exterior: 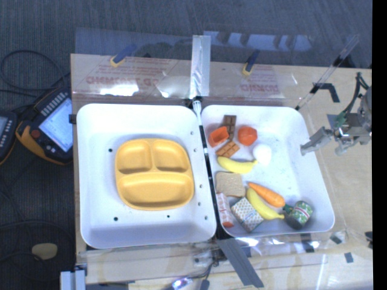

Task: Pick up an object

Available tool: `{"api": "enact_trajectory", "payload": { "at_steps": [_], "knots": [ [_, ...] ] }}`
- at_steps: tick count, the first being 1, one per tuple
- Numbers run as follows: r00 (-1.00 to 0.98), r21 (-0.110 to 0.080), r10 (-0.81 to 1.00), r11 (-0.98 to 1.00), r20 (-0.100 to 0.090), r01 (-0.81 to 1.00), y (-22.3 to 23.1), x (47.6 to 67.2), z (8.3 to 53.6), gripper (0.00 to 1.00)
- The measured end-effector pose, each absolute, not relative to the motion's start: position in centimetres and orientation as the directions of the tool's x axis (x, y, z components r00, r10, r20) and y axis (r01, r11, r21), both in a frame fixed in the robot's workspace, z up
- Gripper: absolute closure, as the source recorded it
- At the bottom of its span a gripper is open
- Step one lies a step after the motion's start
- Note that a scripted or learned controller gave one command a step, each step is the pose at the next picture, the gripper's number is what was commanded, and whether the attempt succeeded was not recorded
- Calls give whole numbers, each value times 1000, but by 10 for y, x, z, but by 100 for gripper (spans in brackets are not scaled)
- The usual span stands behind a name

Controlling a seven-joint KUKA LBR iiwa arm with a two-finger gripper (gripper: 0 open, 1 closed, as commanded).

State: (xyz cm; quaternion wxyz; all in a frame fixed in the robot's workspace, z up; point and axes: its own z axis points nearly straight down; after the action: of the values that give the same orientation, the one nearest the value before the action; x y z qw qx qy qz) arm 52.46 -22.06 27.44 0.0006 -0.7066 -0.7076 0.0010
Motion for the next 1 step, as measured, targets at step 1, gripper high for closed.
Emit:
{"api": "enact_trajectory", "payload": {
  "at_steps": [1],
  "knots": [
    [-65,-3,998,65,2,998,-172,537,144,0]
  ]
}}
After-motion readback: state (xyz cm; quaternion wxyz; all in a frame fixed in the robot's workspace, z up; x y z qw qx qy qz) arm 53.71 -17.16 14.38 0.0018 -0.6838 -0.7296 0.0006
